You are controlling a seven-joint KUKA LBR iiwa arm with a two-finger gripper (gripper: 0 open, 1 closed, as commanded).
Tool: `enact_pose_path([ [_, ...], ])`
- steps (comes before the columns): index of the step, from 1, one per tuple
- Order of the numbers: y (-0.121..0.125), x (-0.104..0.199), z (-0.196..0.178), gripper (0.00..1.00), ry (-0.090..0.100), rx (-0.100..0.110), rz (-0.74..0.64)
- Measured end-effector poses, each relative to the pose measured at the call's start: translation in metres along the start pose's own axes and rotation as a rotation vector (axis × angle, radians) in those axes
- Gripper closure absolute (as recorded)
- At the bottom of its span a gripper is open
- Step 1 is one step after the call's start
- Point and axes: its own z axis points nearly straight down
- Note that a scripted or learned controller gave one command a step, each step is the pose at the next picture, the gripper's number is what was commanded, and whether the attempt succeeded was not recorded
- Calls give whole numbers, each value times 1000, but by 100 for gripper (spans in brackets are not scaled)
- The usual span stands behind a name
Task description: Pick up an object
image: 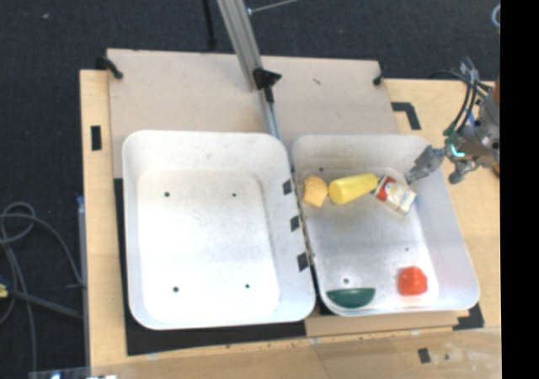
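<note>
Gripper (444, 160) hangs at the right bin's (446, 226) upper right rim, jaws apparently spread and holding nothing, though blur limits certainty. Nearest object, a red-and-white packet (394, 194), lies just left and below, beside the yellow bottle (353, 188).

A pale wooden surface (97, 226) stands on dark speckled carpet floor (67, 7); a slanted aluminium post (234, 19) rises behind, and grey cables (34, 238) loop at left.

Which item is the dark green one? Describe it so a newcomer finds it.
Look at the right bin of the two white bins. Follow its near edge to the bottom-left corner: the dark green bowl-like piece lies there. The red object to its right is rounder and brighter.
</note>
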Motion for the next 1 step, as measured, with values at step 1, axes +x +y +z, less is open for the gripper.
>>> enact_pose_path([
  [1,1,0,-3,0,-3,-4,-2],
])
